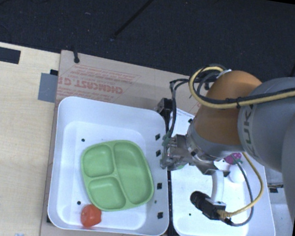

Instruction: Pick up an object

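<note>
Orange lump (91,215): at the near edge of the left bin (57,144), just beside the near rim of the green plate (117,175); whether they touch I cannot tell.
How the lump should handle: small and rounded, probably light and perhaps a little soft. It looks narrow enough to pinch across its middle from straight above, though it could roll, and the bin wall close behind it leaves little room.
Green plate: lies flat and askew in the middle of the left bin, with three compartments facing up and nothing in them.
How the plate should handle: likely stiff, light plastic that is smooth and slippery. It is too wide to span, so the raised rim or a divider ridge is the only place to take hold, and it would tip once lifted by one edge.
Right bin (254,230): bare white floor on its near and right side.
Gripper (172,156): sits low at the wall between the two bins, right of the plate and apart from it. Whether it is spread or clenched cannot be told from here, and nothing is seen held in it.
Pink thing (234,156): small, at the far side of the right bin and mostly hidden by the wrist. It is too covered to judge.
Arm (280,126): reaches in from the right, over the far half of the right bin.
</note>
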